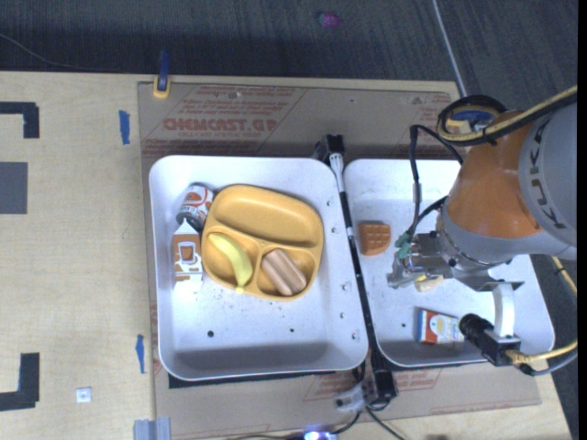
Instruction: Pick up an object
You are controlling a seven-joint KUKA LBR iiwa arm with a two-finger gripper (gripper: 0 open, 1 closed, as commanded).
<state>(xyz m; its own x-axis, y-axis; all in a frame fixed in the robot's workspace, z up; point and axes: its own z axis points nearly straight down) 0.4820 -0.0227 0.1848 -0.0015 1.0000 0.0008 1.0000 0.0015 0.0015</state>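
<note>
Leftmost, the left bin holds a yellow divided plate carrying a banana and a hot dog. Across the divider, a waffle lies in the right bin, with the gripper lowered just beside it. Whether the claw is spread, I cannot tell. Judging by this, the reach is underway; next comes closing squarely on one object.

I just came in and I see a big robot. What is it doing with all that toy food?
The robot arm's gripper is down in the right bin, trying to pick something up. A waffle and a small carton lie near it. The left bin has a yellow divided plate holding a banana and a hot dog.
</note>
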